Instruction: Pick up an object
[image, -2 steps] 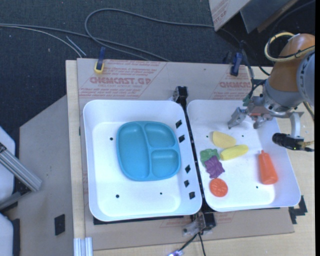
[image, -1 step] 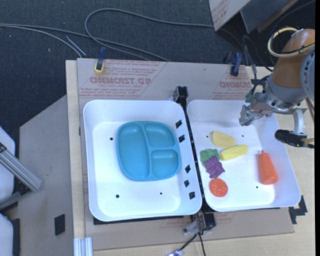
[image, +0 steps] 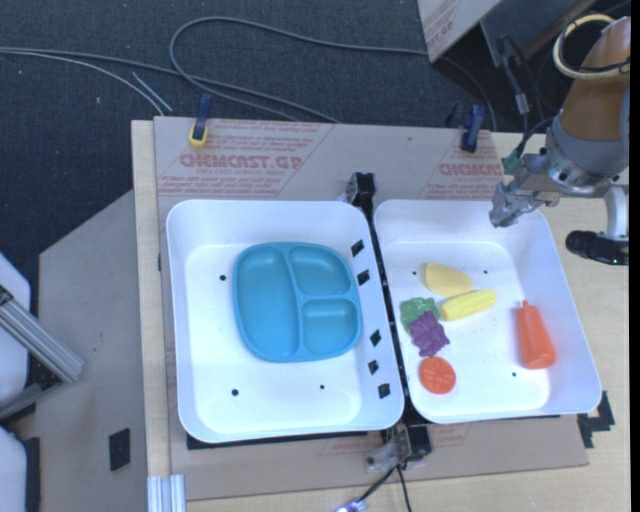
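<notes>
The gripper (image: 507, 212) hung over the right bin's (image: 560, 400) far edge — finger state unclear — while toy food clustered mid-bin; a descent there risked striking the rim, grasping nothing.

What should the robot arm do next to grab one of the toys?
Probably swing the gripper inward and down over the yellow plastic wedge. The gripper sits at the back rim of the right white bin, above the toys and holding nothing, and the wedge looks like the nearest toy.
</notes>
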